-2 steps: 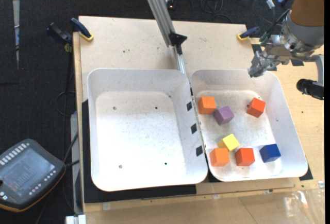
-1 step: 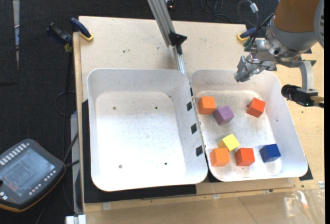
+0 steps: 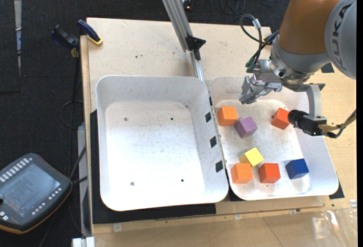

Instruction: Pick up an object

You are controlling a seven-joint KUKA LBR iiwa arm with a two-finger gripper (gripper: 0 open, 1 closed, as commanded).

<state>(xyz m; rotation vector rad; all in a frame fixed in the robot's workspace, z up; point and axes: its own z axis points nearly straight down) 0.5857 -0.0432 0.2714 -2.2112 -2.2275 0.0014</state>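
My gripper hangs over the back of the right bin, pointing down, with nothing visible between its fingers. Just below and left of it lies an orange cube. A purple cube sits next to that one. An orange-red cube lies to the right, beside the arm's black fitting. Toward the front are a yellow cube, an orange cube, a red-orange cube and a blue cube.
The left bin stands beside the right one, their walls meeting near the middle. A slanted metal rail crosses the back of the bench. A clamp sits at the back left corner; a pendant lies off the bench at left.
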